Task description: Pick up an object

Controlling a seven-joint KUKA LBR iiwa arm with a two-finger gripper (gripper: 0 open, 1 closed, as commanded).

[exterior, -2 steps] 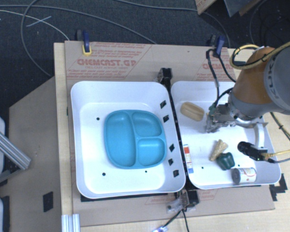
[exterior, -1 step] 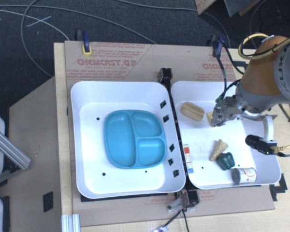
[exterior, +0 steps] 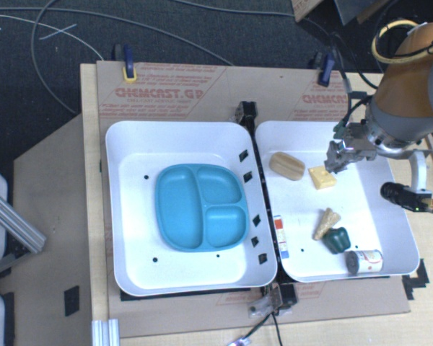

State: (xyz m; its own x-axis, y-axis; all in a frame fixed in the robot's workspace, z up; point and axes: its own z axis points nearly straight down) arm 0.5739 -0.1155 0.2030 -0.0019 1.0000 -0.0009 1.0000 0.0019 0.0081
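The gripper [exterior: 337, 157] hangs low over the right white bin [exterior: 390, 254], just beside the pale yellow block [exterior: 322, 177]; whether it is released or clenched, I cannot tell. To grasp well, I think it should center above the block, come straight down, and avoid pushing the tan oval bread roll [exterior: 287, 166] nearby.
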